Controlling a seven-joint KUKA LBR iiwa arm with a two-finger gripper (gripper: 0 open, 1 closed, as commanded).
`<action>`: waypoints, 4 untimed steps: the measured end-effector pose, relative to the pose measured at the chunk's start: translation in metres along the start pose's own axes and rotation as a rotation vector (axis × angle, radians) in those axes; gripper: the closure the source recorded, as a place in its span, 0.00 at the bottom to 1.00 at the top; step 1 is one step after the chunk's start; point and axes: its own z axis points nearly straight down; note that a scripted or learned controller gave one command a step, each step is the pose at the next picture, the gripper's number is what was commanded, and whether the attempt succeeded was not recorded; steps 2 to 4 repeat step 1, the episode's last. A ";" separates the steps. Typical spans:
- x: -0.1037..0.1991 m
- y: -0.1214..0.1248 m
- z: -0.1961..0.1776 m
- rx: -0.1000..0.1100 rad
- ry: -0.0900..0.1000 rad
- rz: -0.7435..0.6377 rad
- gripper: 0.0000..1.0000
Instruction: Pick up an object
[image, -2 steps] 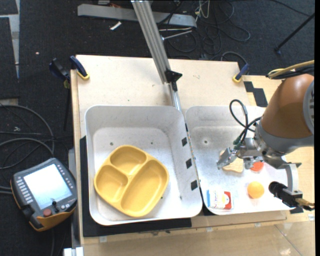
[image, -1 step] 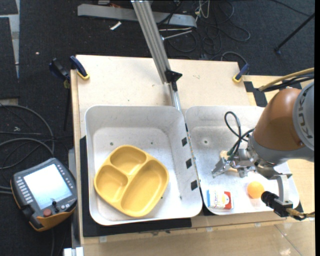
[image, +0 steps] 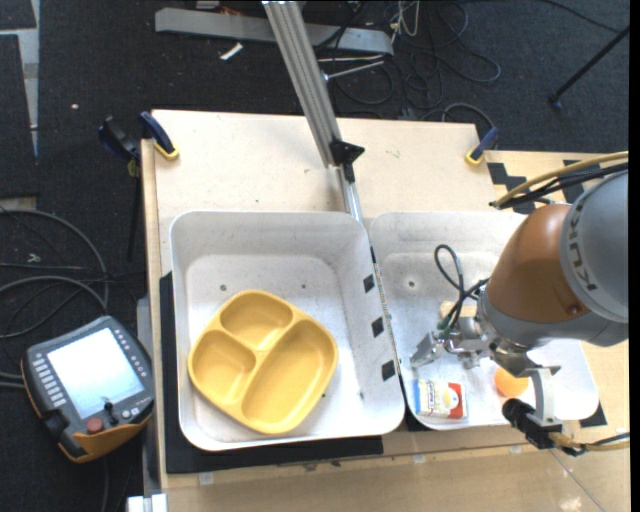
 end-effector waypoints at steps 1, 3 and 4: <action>0.000 0.001 -0.013 -0.005 -0.001 0.001 1.00; 0.000 0.001 -0.013 -0.005 -0.001 0.001 1.00; 0.000 0.001 -0.013 -0.005 -0.001 0.001 1.00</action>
